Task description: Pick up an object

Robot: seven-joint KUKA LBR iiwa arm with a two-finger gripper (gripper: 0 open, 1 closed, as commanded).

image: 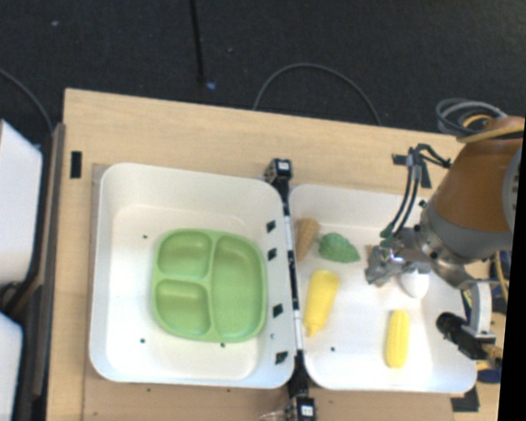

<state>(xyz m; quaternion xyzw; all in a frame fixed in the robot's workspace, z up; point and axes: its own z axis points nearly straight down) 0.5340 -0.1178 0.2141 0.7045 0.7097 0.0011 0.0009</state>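
Hiding a white object [414, 284], arm [473, 193] overhangs right bin [349, 375].

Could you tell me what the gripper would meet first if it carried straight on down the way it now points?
The gripper points down into the right bin. It would probably meet the bin's white floor, between the green object and a small white object. Depth is hard to judge.

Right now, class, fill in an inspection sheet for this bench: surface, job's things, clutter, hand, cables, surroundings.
Surface: light wooden bench bearing two shallow white bins.
Job's things: right bin holds two yellow corn cobs, a green leafy lump, a tan cone, a small white object.
Clutter: green divided plastic tray in left bin.
Hand: hand low over right bin.
Cables: thin loop behind bench.
Surroundings: dark floor.
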